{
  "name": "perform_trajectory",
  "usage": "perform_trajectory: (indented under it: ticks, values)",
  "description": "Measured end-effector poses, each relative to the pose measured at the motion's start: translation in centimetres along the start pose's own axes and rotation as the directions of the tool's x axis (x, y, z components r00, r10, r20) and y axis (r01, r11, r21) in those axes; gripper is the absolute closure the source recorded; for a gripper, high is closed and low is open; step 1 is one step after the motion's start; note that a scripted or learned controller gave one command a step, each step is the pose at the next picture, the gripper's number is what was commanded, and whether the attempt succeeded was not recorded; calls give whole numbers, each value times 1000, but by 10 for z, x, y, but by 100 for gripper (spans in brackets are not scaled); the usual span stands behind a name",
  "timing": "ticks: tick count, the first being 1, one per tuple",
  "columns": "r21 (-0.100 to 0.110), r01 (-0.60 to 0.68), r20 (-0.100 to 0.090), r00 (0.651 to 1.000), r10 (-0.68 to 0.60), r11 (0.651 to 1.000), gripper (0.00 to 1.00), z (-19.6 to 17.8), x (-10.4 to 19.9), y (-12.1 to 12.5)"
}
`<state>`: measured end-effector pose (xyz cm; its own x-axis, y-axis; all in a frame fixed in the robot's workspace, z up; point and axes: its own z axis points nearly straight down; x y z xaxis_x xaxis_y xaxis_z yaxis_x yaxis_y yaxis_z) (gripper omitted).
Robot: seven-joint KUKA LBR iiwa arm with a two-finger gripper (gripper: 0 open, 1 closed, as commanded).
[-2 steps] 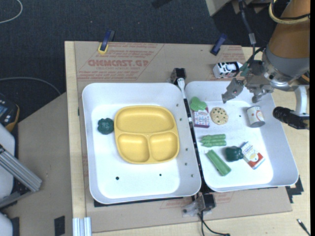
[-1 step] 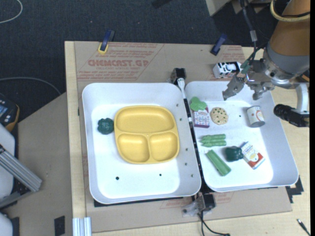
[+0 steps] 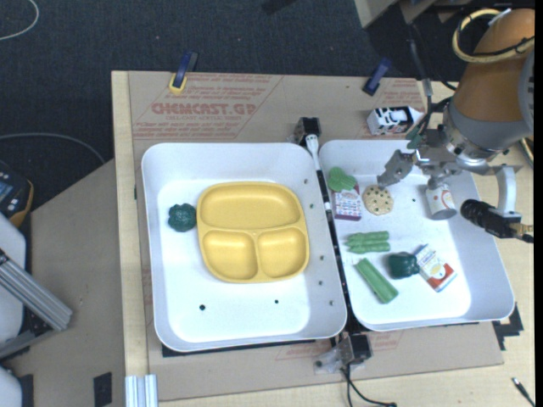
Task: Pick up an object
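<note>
while the gripper (image 3: 417, 170) hangs over the right bin (image 3: 484, 299) — fingers spread, holding nothing — the cookie (image 3: 377, 198) lies just beside it.

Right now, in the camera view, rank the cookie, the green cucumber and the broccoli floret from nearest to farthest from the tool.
1. cookie: right bin, just left of the tool.
2. green cucumber: right bin, front area.
3. broccoli floret: left bin, beside the yellow tray.
</note>
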<state>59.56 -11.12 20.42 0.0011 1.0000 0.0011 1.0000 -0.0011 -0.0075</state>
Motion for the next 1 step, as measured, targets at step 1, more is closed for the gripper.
perform_trajectory:
  ticks: [1]
  values:
    - [1, 0, -1, 1000, 0, 1000, 0, 63, -2, -5]
